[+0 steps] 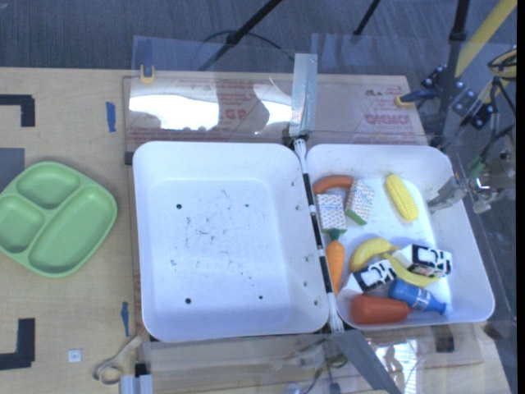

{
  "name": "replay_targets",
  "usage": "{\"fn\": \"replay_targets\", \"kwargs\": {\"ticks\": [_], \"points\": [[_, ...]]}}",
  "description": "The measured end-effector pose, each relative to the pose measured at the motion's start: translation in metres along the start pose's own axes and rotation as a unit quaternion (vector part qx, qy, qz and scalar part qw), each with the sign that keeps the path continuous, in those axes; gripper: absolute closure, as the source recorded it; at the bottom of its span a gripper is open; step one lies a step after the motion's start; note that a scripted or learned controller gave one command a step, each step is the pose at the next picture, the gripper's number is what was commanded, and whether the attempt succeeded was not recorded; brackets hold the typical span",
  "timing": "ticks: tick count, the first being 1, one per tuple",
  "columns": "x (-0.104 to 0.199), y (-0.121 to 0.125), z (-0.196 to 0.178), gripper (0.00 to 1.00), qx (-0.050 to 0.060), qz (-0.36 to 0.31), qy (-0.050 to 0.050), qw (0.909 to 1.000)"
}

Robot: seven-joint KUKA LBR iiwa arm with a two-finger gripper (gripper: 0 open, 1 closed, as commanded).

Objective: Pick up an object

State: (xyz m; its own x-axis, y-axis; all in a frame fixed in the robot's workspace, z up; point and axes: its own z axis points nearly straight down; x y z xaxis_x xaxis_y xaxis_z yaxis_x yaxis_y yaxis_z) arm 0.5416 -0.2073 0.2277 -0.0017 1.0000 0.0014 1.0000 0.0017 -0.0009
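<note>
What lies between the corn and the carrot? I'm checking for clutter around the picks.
In the camera view, between the corn and the carrot lies a patterned packet, with a banana just below that line.

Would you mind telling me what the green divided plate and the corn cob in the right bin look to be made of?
The green divided plate looks like moulded plastic, matte: uniform colour, soft rounded rims. The corn cob appears to be a plastic toy, slightly glossy, with a pale highlight along it, though rubber is possible.
</note>
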Motion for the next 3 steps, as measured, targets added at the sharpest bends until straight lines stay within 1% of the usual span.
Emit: {"fn": "replay_targets", "kwargs": {"ticks": [1,2,3], "points": [[-0.014,-0.036,-0.05,0.0,-0.002,-0.033,-0.002,0.9995],[0.049,0.008,0.042,0.0,0.0,-0.069,0.0,0.9976],[0.08,-0.005,0.046,0.0,0.001,0.007,0.0,1.0]]}}
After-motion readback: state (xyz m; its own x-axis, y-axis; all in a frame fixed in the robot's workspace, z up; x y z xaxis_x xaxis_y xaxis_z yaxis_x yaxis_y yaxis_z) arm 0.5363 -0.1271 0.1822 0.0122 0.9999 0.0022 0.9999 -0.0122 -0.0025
